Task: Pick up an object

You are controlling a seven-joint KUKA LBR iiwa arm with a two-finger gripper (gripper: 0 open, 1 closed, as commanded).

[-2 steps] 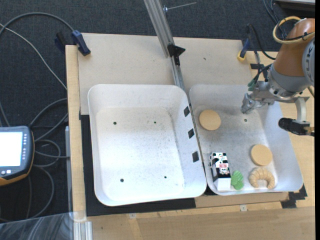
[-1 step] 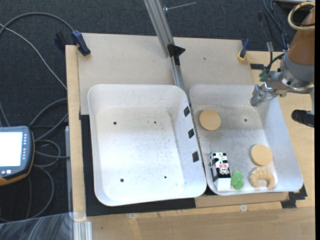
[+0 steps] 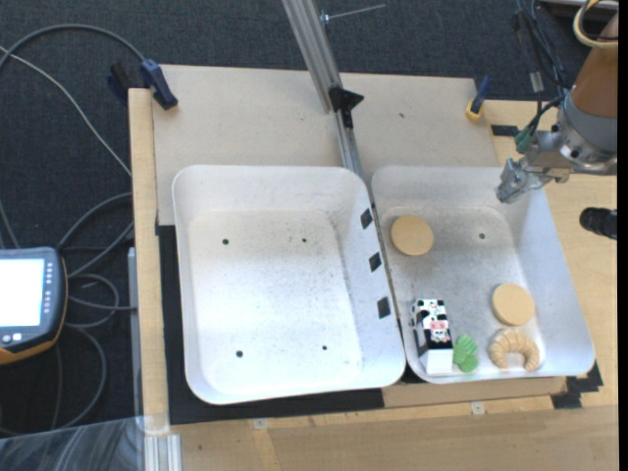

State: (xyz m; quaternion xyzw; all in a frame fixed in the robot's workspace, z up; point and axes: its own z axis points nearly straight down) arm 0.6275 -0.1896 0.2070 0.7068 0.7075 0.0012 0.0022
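Observation:
The right bin (image 3: 549, 253) holds several small objects. A round tan disc (image 3: 412, 235) lies near its far left, and a second tan disc (image 3: 512, 303) lies toward the near right. A croissant-shaped piece (image 3: 515, 349) sits at the near right corner. Beside it lie a green item (image 3: 464, 353) and a black-and-white patterned box (image 3: 432, 324) with a white block (image 3: 438, 360) at its near end. My gripper (image 3: 512, 180) hangs over the bin's far right corner, above and apart from all the objects, with nothing visibly between its fingers.
The left bin (image 3: 196, 204) stands beside the right one. A slanted metal pole (image 3: 312, 42) rises from between the bins at the back. Blue clamps (image 3: 157, 81) hold the board's far edge. A handheld pendant (image 3: 25, 302) rests at the far left.

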